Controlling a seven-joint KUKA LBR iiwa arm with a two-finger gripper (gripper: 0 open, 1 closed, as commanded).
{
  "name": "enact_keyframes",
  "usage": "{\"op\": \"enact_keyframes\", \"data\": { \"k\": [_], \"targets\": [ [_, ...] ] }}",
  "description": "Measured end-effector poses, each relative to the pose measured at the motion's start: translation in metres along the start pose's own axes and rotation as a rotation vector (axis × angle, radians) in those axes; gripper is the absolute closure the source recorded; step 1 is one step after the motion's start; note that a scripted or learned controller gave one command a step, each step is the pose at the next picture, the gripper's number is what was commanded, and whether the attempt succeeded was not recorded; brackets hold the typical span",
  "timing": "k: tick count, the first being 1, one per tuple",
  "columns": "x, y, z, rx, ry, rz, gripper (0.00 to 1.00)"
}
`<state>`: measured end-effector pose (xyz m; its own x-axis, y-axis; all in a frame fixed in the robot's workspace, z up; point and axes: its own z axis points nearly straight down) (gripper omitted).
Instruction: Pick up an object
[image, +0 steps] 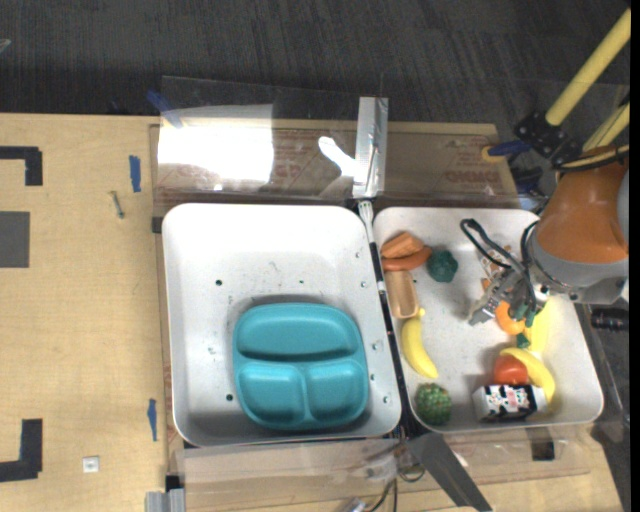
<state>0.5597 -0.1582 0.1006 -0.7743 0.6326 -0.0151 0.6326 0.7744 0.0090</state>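
Right now the arm (585, 225) reaches into the right bin (455, 228) from the side, so its jaws can get down among the toys. The gripper (497, 302) hangs low over the bin floor, just beside a small orange and yellow toy (520, 322) near the right wall. I cannot tell if the jaws are spread or pressed together, because the wires and metal bits hide them. Nothing can be seen held between them.

All the small things lie loose in the right bin, so there is plenty to pick from. I count two bananas, one (416, 346) by the left wall and one (535, 368) near the front. There is one carrot-like toy (403, 249), one tan block (401, 292), one dark teal ball (442, 265), one bumpy green ball (433, 401), one red toy (508, 368) and one black-and-white can (508, 400).

The left bin (200, 240) holds one big teal tray (298, 364), lying flat. I think the toy beside the gripper is the easiest to grab.
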Motion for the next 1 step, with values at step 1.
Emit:
{"op": "enact_keyframes", "data": {
  "k": [1],
  "targets": [
    [0.0327, 0.0212, -0.1439, 0.000, 0.000, 0.104, 1.00]
  ]
}}
